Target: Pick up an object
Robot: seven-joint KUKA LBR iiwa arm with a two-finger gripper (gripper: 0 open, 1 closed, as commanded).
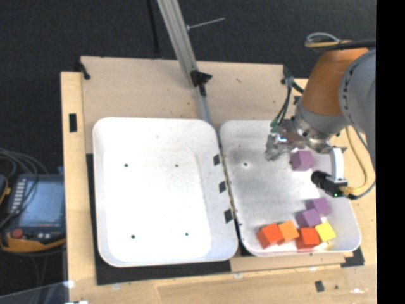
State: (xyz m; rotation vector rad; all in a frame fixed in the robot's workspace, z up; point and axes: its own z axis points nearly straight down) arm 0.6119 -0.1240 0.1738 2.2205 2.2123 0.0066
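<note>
- Right now a purple block (302,160) lies in the right bin (253,189), in that bin's upper half, just beside the gripper (276,145) on its right and slightly below it.
- Whether the gripper is open or closed cannot be told, since the wrist hides much of it; the purple block seems to sit apart from it rather than in its grasp, though the view is too coarse to be sure.
- Above the gripper, toward the right bin's upper right corner, the grey arm with its orange band (326,87) leans in over the bin's rim.
- Along the right bin's lower edge sits a cluster of blocks: a red-orange block (270,235), an orange block (288,230) touching it, another red-orange block (309,237), and a yellow block (326,232) at the end.
- Two more purple blocks (314,211) rest just above that row, near the right bin's lower right corner.
- Touching the right bin's left side is the left bin (158,189), both resting on the tabletop (139,87).
- A metal pole (180,33) rises from the tabletop just above the right bin's upper left corner.
</note>
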